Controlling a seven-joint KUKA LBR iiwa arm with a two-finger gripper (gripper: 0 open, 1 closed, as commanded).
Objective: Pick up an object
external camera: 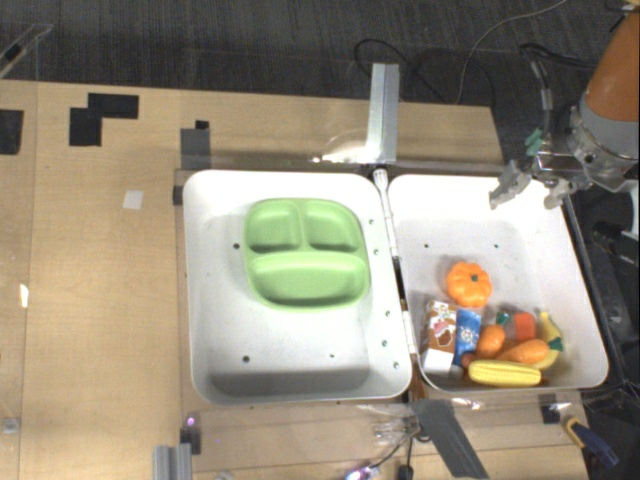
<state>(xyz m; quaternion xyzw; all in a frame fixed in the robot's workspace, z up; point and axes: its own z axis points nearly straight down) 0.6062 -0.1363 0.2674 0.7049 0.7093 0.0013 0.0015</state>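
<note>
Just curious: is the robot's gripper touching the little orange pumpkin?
Apart. The camera view shows the gripper at the bin's top edge, bare white floor between it and the pumpkin.

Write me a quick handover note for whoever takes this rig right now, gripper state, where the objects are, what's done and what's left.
Gripper: open, holding nothing, above the far right corner of the right bin.
Objects: all clustered in that bin's near part. Orange pumpkin at the top of the pile; yellow banana along the near wall; small carton on the pile's left, other toy foods between.
Left bin: holds the green divided plate.
Done: nothing picked yet.
Left: move toward the pile, descend, close on one object, lift. The pumpkin looks the most exposed.
</note>
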